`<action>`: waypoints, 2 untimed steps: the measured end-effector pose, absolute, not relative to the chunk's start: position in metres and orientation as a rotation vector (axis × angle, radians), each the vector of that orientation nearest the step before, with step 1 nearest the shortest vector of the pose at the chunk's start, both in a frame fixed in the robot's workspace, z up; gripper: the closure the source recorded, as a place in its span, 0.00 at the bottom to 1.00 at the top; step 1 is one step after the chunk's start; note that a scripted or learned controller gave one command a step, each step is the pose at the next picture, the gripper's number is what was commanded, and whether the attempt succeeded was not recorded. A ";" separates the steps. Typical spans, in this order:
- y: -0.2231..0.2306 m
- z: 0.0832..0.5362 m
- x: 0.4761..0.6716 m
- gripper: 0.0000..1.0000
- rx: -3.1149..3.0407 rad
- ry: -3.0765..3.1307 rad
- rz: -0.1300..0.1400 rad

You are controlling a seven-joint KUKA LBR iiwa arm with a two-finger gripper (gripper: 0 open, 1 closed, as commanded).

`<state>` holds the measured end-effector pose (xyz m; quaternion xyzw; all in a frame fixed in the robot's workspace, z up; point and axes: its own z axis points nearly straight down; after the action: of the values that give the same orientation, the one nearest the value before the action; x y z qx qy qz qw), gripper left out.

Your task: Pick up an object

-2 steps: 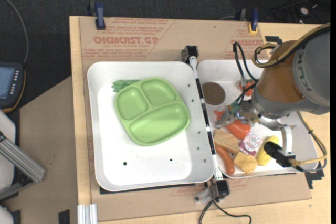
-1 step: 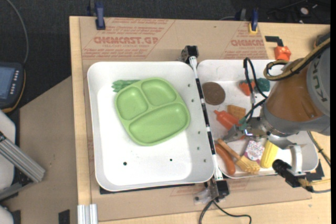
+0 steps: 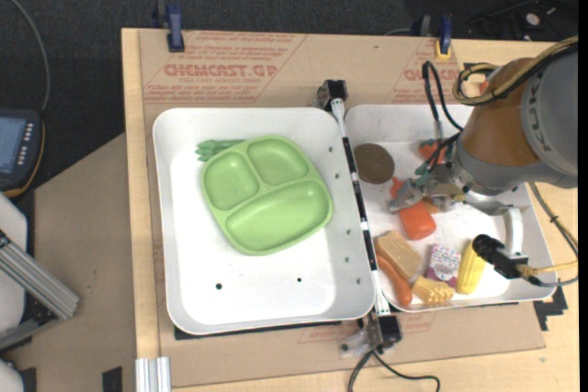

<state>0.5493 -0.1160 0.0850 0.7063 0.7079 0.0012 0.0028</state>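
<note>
Grey rounded arm (image 3: pixel 551 119), broad orange band above wrist, black cables looping over it, metal gripper (image 3: pixel 424 190) below band

Brown bench (image 3: pixel 276 69) bears two white bins (image 3: pixel 184 280).

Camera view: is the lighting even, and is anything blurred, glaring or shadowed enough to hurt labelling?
Camera view: lighting is soft and even; the left bin reads bright white without blown-out glare; the green divided plate is sharp; small items in the right bin are soft and low-detail; the arm shades and covers the claw area, hiding its state.
</note>
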 end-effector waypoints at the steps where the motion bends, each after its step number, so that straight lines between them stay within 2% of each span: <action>1: -0.101 0.084 0.522 0.00 2.225 2.224 -0.002; 2: -0.102 0.096 0.525 1.00 2.220 2.219 0.003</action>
<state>0.5248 -0.1021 0.0958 0.7071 0.7071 0.0009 0.0013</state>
